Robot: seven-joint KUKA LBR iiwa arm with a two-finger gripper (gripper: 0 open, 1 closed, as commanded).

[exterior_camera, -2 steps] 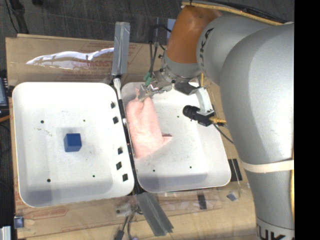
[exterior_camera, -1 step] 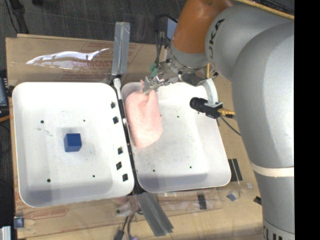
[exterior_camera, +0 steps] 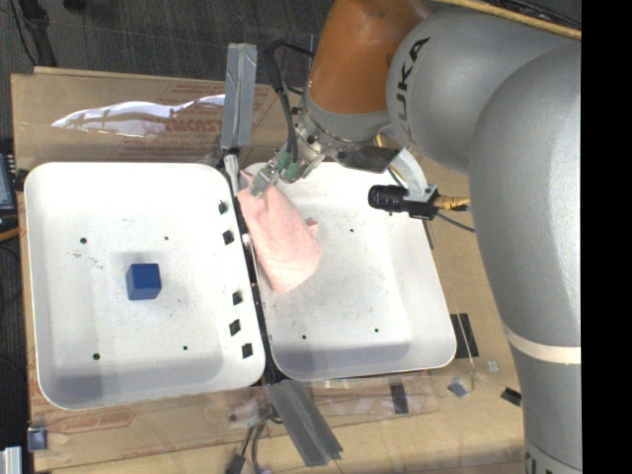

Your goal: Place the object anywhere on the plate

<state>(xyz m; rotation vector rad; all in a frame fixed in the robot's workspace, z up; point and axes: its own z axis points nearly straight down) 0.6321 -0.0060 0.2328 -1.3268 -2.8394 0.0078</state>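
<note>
The tool (exterior_camera: pixel 269 179) pinches the pink plate's (exterior_camera: pixel 283 240) upper edge.

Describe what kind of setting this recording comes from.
Probably a robotics lab test bench: a KUKA arm over two white bins, cardboard sheeting beneath, and props like a blue cube and pink cloth.

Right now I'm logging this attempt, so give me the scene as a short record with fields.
left bin: holds a blue cube, left of centre
right bin: holds a pink cloth at its left wall
gripper: at the cloth's upper end, near the bins' back corner
grip: cannot tell
arm: reaches in from the right, over the right bin's back edge
plate: not identified
</note>
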